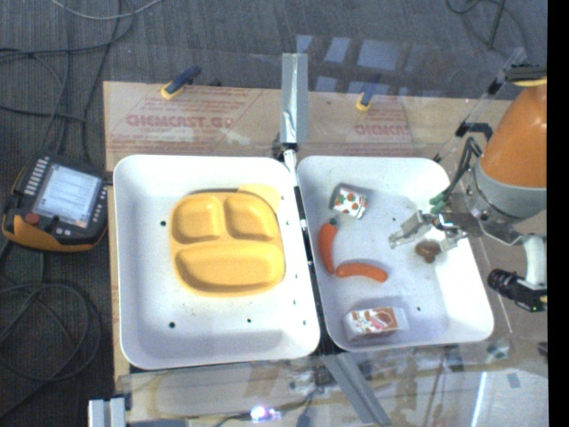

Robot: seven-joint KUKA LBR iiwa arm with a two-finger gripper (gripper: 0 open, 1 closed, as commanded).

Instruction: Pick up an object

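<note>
Two shallow white bins [142,327] sit side by side. Left of their shared divider lies one yellow compartment tray [228,242]; right of it, two orange sausages [362,271], one patterned cup [349,202], one small printed carton [372,321], one brown lump [428,251].

Grey arm [507,198], orange band [520,136], metal hand [411,230]

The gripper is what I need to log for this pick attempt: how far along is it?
Done: the gripper has reached into the right bin, beside a small brown object. In hand: nothing visible between its fingers. Left: the pick itself; the sausage, carrot, can and packet all lie on the bin floor.
</note>
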